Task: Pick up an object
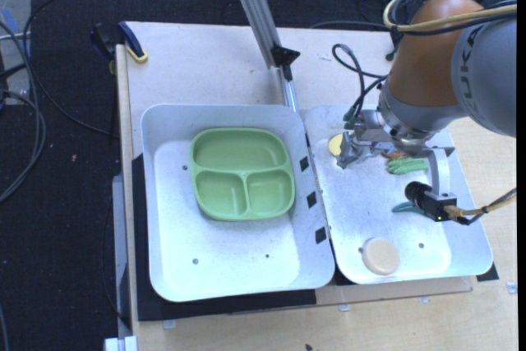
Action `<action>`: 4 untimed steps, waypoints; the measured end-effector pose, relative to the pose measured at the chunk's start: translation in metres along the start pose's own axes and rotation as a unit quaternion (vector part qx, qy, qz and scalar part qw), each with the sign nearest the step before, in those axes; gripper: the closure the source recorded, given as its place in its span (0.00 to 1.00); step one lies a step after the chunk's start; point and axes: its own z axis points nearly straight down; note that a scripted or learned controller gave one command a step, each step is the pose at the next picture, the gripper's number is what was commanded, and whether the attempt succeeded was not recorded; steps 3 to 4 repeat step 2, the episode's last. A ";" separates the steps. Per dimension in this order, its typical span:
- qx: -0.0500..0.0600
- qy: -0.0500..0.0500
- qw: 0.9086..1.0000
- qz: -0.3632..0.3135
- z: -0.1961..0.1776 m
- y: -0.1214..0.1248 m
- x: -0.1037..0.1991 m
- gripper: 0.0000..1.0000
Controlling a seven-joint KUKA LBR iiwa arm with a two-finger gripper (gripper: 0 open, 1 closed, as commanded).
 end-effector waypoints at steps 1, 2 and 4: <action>0.001 -0.001 1.000 0.001 0.010 -0.013 0.050 1.00; 0.001 -0.001 1.000 0.001 0.016 -0.027 0.101 1.00; 0.001 -0.001 1.000 0.001 0.016 -0.027 0.101 1.00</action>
